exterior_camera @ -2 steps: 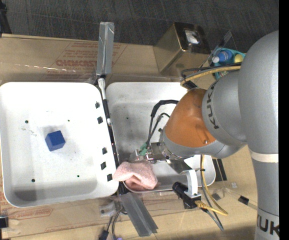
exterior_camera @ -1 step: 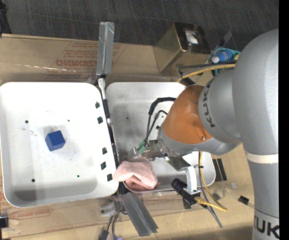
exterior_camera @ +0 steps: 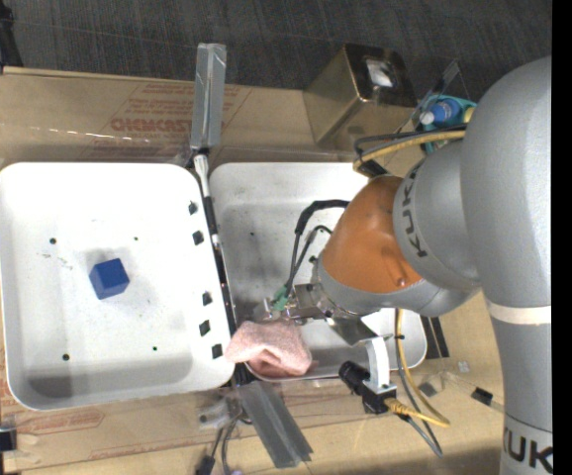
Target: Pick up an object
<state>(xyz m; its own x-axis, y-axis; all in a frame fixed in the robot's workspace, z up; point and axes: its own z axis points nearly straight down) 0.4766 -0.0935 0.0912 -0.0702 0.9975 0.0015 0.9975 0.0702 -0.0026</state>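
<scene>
A small blue cube (exterior_camera: 109, 277) rests on the floor of the left bin (exterior_camera: 29, 206). In the right bin (exterior_camera: 256, 196), a crumpled pink cloth (exterior_camera: 268, 348) lies at the near left corner against the rim. My gripper (exterior_camera: 284, 307) reaches down just above and behind the cloth, under the orange wrist band (exterior_camera: 365, 250). The arm's body covers most of the gripper, and I cannot make out how it stands relative to the cloth's surface.
The big grey arm (exterior_camera: 484, 206) covers the right half of the right bin. Black cables (exterior_camera: 306, 236) loop beside the wrist. A metal divider (exterior_camera: 207, 97) runs between the bins. A tan box (exterior_camera: 360, 92) sits behind the right bin on the cardboard-covered bench.
</scene>
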